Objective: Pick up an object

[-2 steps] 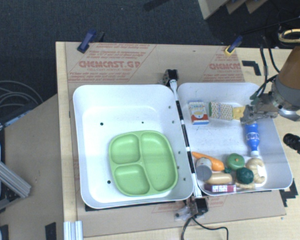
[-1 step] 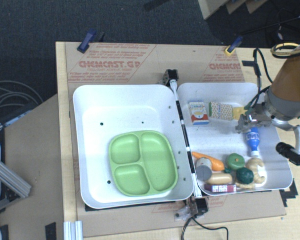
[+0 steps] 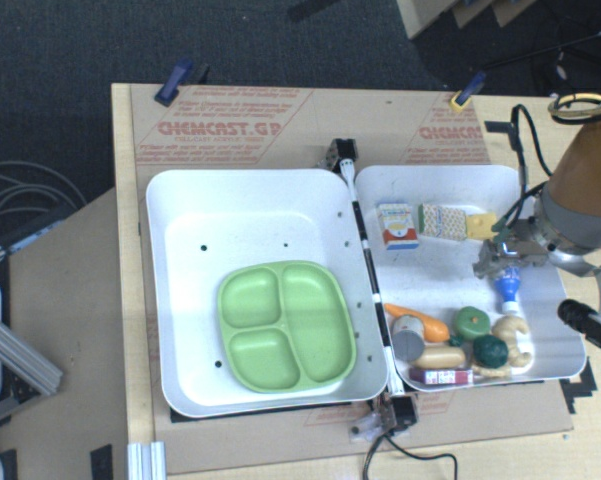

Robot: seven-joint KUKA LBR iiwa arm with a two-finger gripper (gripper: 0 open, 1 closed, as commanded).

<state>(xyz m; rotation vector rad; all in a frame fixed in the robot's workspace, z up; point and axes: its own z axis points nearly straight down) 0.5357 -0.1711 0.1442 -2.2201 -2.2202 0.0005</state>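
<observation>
Green divided plate (image 3: 285, 325) in left bin (image 3: 180, 208) far left of gripper (image 3: 502, 253), which hovers low in right bin (image 3: 430, 183), grip state unclear, blue-white bottle (image 3: 508, 292) just below it, nothing lifted yet.

We see the arm (image 3: 583, 183) reaching in from the right, its orange band rounded and broad at the frame's edge, the grey wrist just below it. The wrist points down and to the left, with black cables looping up over it. At its end sits the tool (image 3: 500, 256), a cluster of grey metal parts held low. We cannot make out from up here how its jaws stand; the metalwork blurs together at this angle.
</observation>
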